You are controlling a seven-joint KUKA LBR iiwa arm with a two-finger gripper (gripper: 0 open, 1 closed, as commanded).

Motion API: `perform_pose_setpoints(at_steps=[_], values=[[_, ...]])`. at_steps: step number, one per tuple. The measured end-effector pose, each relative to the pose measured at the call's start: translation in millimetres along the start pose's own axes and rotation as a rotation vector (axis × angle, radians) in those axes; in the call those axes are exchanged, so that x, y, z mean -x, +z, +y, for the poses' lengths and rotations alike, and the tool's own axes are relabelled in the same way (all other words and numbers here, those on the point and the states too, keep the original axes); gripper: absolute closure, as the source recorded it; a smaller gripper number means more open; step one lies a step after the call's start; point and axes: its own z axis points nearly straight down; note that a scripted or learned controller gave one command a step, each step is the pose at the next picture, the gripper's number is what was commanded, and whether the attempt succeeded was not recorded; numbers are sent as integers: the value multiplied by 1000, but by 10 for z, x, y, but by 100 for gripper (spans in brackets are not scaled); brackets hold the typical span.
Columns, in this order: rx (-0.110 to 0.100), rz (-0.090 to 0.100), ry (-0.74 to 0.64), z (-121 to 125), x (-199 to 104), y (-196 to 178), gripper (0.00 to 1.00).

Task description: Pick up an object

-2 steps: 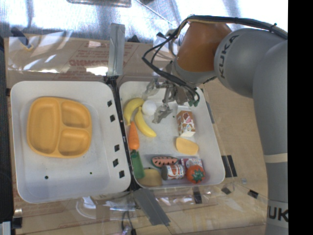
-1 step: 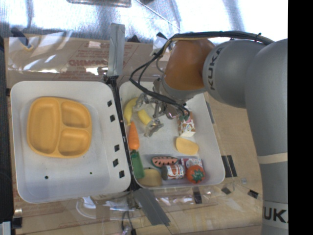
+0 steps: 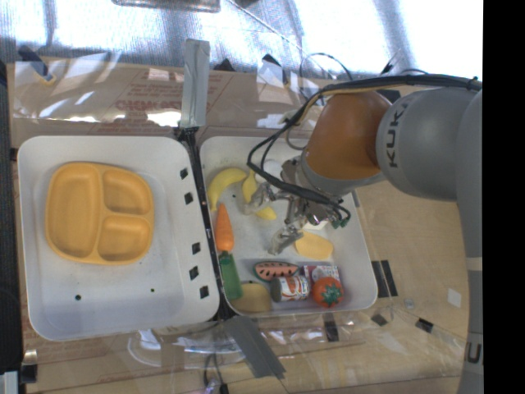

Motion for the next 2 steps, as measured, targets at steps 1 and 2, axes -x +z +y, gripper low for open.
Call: perform_pose_setpoints(at_steps=[1, 2], values=[[0, 0, 48, 480, 312, -3, 0], [1, 0, 43, 498, 322, -98, 100]])
